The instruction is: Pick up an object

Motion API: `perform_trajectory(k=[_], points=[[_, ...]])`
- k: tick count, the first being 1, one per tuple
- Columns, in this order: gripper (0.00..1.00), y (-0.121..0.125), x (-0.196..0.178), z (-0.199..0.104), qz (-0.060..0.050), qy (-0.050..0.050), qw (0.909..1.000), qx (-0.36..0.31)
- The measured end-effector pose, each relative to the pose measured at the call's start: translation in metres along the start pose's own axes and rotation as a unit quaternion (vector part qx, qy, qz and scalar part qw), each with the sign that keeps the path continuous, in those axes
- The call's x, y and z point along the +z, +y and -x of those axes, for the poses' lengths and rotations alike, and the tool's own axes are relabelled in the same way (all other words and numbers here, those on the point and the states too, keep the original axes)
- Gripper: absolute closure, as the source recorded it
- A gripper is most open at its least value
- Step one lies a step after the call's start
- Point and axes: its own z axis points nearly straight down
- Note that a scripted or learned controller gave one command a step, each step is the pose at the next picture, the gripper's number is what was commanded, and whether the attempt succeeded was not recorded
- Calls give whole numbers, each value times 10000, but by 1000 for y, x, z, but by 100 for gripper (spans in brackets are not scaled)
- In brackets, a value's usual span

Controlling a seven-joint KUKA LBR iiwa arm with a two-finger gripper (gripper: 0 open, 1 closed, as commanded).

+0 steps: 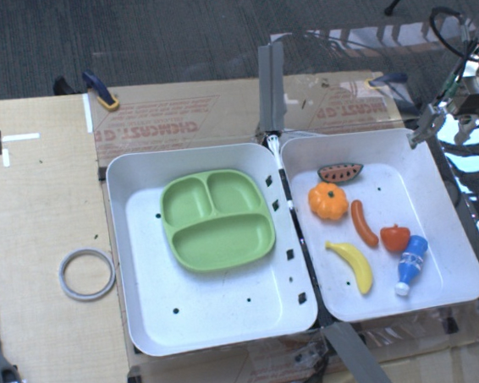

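Observation:
The right bin (pixel 432 176) holds several small toys. A watermelon slice (pixel 340 172) lies at its back, with an orange pumpkin (pixel 328 202) just in front of it. A red sausage (pixel 363 223) lies in the middle beside a red tomato-like piece (pixel 395 236). Toward the front are a yellow banana (pixel 354 264) and a blue bottle with a white cap (pixel 411 264). All of them rest on the bin floor, none touched by anything. In the left bin (pixel 137 265) sits a green divided plate (pixel 218 218).
A grey tape ring (pixel 87 273) and scissors (pixel 2 377) lie on the wooden bench to the left. A blue clamp (pixel 101 90) sits at the back left. Cables and metal parts (pixel 462 103) crowd the right bin's far right corner.

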Motion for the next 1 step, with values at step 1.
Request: perform_trajectory(k=[1], points=[[0,27,184,-45,17,-2,10000,-11]])
